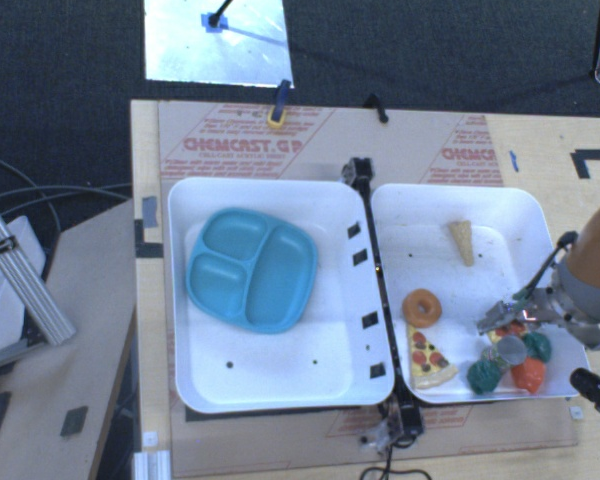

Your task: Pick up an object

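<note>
White bins sit side by side on the desk (230, 133); the left bin (280, 368) holds a blue divided plate (250, 270). In the right bin (500, 213) lie a cone (463, 241), donut (421, 308), pizza slice (429, 358) and a toy cluster (510, 366) at the near right corner. The gripper (502, 318) hovers over that cluster; whether it is parted or closed I cannot tell.

I note the grey arm with orange band (592, 268) is cut off at the right edge, and its two-finger gripper (508, 320) partly covers a small, indistinct cluster of green and red toy items (510, 368).

The bench (230, 133) bears two white bins (280, 368), side by side.
</note>
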Action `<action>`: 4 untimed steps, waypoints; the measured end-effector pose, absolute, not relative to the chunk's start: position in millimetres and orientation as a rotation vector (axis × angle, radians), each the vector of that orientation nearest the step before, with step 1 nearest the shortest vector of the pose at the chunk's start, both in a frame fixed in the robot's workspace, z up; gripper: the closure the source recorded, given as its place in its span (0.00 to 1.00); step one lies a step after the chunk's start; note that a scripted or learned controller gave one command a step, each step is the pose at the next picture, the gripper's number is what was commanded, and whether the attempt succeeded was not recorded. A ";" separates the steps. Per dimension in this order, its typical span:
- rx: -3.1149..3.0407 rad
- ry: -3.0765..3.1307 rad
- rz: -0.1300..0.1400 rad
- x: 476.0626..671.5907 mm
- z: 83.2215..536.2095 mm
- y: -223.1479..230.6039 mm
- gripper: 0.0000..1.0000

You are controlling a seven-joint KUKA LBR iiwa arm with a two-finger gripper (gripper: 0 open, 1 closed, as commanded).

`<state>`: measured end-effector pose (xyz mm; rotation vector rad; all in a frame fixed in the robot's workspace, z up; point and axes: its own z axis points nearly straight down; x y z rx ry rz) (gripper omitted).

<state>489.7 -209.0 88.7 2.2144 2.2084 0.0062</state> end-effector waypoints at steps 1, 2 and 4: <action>2.210 2.222 0.004 488.6 92.7 -170.2 0.00; 2.200 2.214 0.010 495.1 88.7 -90.8 0.00; 2.197 2.235 0.022 563.1 189.8 15.2 1.00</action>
